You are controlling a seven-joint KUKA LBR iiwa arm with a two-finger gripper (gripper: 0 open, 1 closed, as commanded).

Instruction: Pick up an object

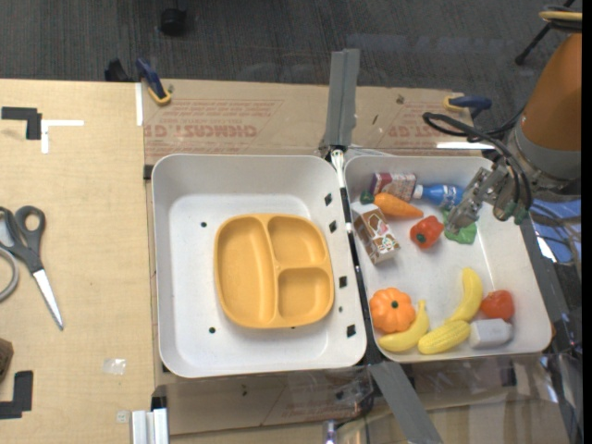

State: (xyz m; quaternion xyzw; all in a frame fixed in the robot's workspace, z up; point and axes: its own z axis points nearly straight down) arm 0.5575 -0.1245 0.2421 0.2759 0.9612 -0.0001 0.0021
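- My tool [465,213] hangs low in the right bin [529,248], just above a green toy [462,233].
- Whether my tool is apart or together, I cannot tell.
- A divided yellow plate [274,270] lies in the left bin [176,248].

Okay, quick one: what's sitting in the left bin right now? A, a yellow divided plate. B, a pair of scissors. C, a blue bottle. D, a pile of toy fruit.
A: the yellow divided plate lies alone in the left bin, while the toy food fills the right bin.
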